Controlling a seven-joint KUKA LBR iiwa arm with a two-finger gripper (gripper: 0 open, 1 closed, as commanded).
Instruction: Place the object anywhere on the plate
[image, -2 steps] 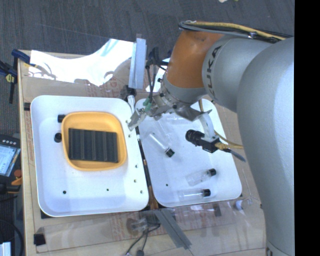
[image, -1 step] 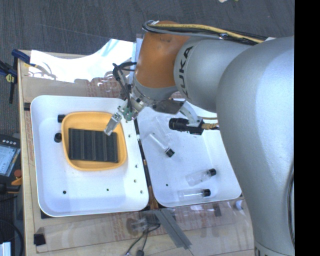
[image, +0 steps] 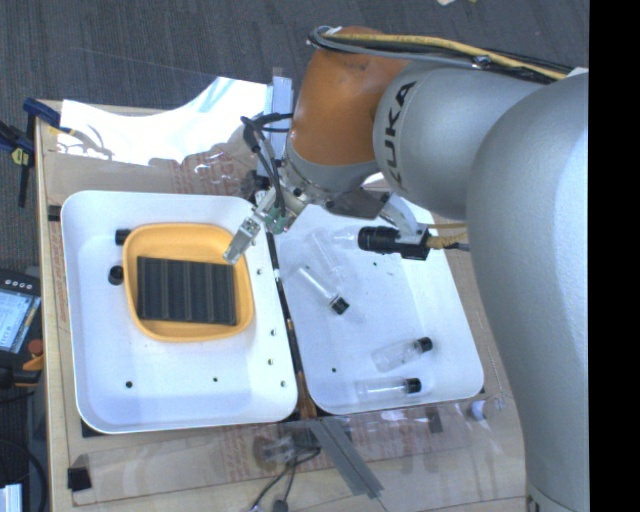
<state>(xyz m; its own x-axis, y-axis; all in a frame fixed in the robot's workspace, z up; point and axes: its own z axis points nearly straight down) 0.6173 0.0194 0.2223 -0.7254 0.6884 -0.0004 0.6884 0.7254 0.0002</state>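
Observation:
A yellow plate (image: 185, 243) with a dark ribbed insert (image: 188, 291) lies in the left bin (image: 150, 395). My gripper (image: 243, 241) hangs over the plate's upper right rim, close to the wall between the two bins. I can make out no object in it. Clear vials with black caps lie in the right bin (image: 450, 330): one (image: 322, 287) near its middle left, and two more (image: 402, 351) (image: 388, 385) toward its front.
The grey arm with its orange band (image: 340, 100) covers the back of the right bin. Crinkled clear plastic (image: 200, 110) lies behind the left bin. Cables and a dark device (image: 15, 320) sit off the bench's left edge.

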